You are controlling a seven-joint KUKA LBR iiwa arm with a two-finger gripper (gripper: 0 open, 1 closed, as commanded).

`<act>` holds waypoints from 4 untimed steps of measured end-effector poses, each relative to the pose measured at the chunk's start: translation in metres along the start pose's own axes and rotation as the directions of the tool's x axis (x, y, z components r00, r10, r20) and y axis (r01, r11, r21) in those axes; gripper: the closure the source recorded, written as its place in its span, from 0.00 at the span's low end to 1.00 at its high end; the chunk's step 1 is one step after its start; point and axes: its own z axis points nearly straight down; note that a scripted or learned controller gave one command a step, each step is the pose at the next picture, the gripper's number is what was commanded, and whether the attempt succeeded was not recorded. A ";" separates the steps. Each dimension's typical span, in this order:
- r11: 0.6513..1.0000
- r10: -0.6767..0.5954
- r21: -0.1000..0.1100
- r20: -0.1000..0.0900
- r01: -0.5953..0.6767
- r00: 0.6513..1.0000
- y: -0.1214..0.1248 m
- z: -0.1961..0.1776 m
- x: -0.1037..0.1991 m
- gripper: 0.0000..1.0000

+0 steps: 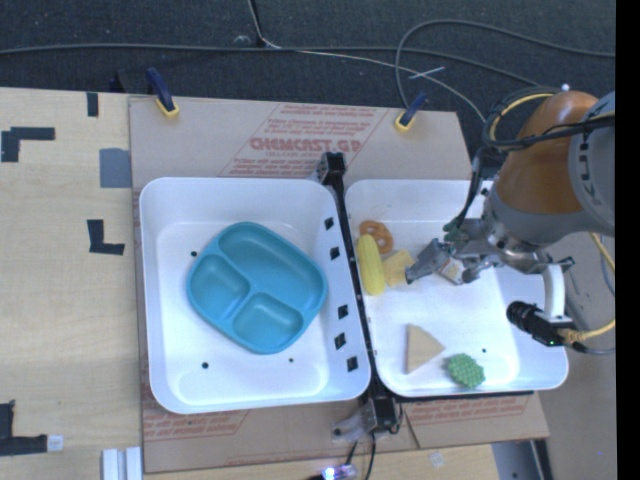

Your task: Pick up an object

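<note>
- Left of centre, the left bin (160, 208) holds a blue divided plate (257, 285), lying flat.
- Right bin (530, 373): gripper (425, 265), spread wide, hovers low, probably lining up on the yellow block (397, 265).
- Corn cob (370, 264), pretzel (375, 233), tan wedge (422, 347) and green lump (464, 370) lie loose.

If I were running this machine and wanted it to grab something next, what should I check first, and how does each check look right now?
1. Things to pick in the right white bin: ok; a yellow corn cob, a tan wedge, a green knobbly lump and an orange ring.
2. Gripper holding nothing: cannot tell.
3. Nearest target: ok; a pale yellow piece lies by the gripper.
4. That piece stands free: not ok; it touches the corn cob.
5. Blue divided plate out of the way: ok; it sits in the left white bin.
</note>
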 end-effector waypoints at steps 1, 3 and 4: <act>1.000 -0.003 -0.012 0.002 0.003 1.000 0.003 -0.006 0.000 0.00; 1.000 -0.003 -0.013 0.004 0.003 1.000 -0.006 0.096 0.001 0.00; 1.000 -0.003 -0.015 0.004 0.003 1.000 -0.006 0.083 0.001 1.00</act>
